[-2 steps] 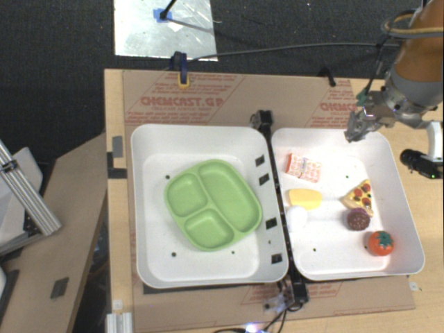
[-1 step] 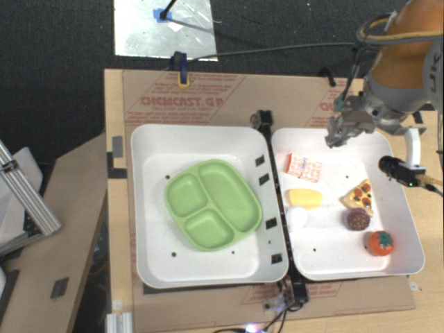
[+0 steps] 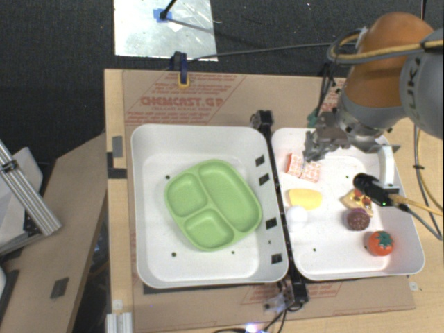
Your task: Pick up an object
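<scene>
Lying just below the gripper (image 3: 313,151), the flat pink-and-white checked packet (image 3: 304,167) is tilted, its long axis running up-left to down-right; the claw's state cannot be told.

Arm (image 3: 388,61) cropped by right edge

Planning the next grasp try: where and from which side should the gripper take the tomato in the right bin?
Take the tomato across its round middle, coming straight down from above. It sits alone near the front right corner of the right bin, with bare floor to its left and front; the brown ball lies apart behind it. The bin wall at its right probably rules out a sideways approach.
</scene>
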Action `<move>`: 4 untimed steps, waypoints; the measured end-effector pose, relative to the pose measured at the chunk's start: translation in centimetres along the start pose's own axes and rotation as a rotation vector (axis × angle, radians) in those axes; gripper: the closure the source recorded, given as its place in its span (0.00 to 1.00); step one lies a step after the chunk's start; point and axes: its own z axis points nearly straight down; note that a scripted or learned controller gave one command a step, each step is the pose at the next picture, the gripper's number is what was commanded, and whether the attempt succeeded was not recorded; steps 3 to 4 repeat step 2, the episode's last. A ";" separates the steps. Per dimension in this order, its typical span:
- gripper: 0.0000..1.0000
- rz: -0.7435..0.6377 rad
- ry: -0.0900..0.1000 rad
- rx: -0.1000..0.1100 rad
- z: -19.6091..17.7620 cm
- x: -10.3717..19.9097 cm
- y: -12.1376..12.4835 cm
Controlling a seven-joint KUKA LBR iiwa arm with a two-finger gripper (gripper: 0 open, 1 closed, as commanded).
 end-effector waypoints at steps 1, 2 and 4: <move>1.00 -0.001 0.000 -0.001 0.0 5.3 -1.3; 1.00 0.000 0.000 -0.001 1.4 9.4 -2.7; 1.00 0.000 0.000 -0.001 1.4 9.4 -2.7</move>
